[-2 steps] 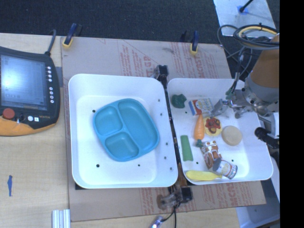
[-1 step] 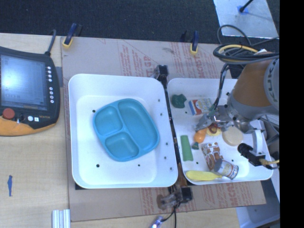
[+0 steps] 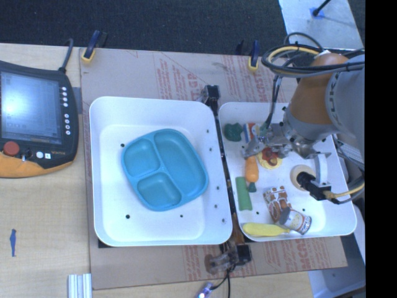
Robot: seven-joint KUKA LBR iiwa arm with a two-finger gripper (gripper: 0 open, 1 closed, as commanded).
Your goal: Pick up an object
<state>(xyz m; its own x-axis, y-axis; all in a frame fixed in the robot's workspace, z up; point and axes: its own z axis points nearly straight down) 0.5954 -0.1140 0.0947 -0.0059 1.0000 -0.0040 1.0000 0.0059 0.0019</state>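
Note:
My gripper (image 3: pixel 263 145) is low in the right bin (image 3: pixel 335 227), over the bin's upper middle. Just below it lie an orange carrot-like piece (image 3: pixel 250 169) and a small red and yellow item (image 3: pixel 270 159). A dark green lump (image 3: pixel 233 131) and a striped item (image 3: pixel 250 130) sit to its left. Further toward the front of the bin are a green bar (image 3: pixel 243 193), a brown and white packet (image 3: pixel 276 201), a small can (image 3: pixel 298 221), a yellow banana (image 3: pixel 265 230) and a tape roll (image 3: pixel 302 177). Nothing is seen lifted.
The left bin (image 3: pixel 111 228) holds a blue divided plate (image 3: pixel 164 168). A teach pendant (image 3: pixel 34 121) lies on the bench at far left. The arm's grey body (image 3: pixel 322 104) and cables (image 3: pixel 291 51) overhang the right bin's back right.

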